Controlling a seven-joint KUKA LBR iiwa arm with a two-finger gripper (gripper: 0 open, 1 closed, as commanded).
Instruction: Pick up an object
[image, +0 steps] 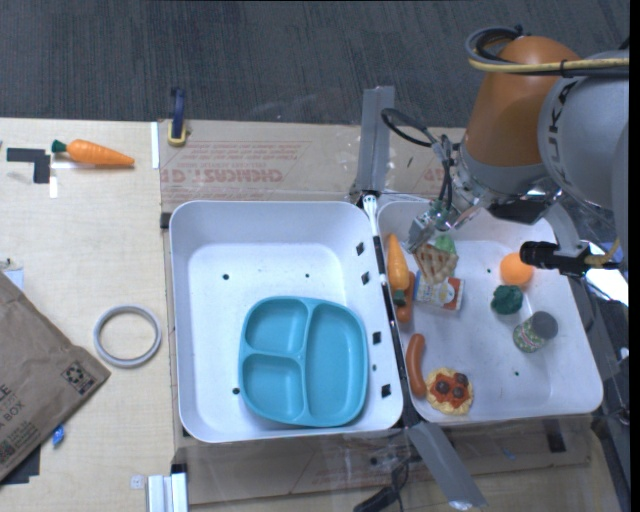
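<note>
We see the arm (540, 100) coming in from the right, orange band above the wrist, with the hand (437, 222) low over the back left part of the right bin (570, 395). The hand sits right at the top of a tan waffle-like toy slice (436, 262), touching or nearly so; we cannot tell if the fingers are apart or together, nor whether anything is between them. Under the slice is a small clear-and-red packet (445, 293).

Other items in the right bin: an orange carrot-shaped toy (397, 262) along the left wall, a red sausage (415, 362) further front, a small pizza toy (450, 390) beside it at the front. On the right side we note an orange ball (516, 270), a dark green piece (507, 299) just below it, and a grey-topped can (536, 331) nearer the front.

The left bin (200, 320) holds a blue three-compartment plate (303, 360), lying flat toward the front.

On the surface (80, 250) left of the bins: a toy carrot (93, 153) at the back, a tape ring (127, 334), and a brown cardboard box (35, 385) at the left edge.
</note>
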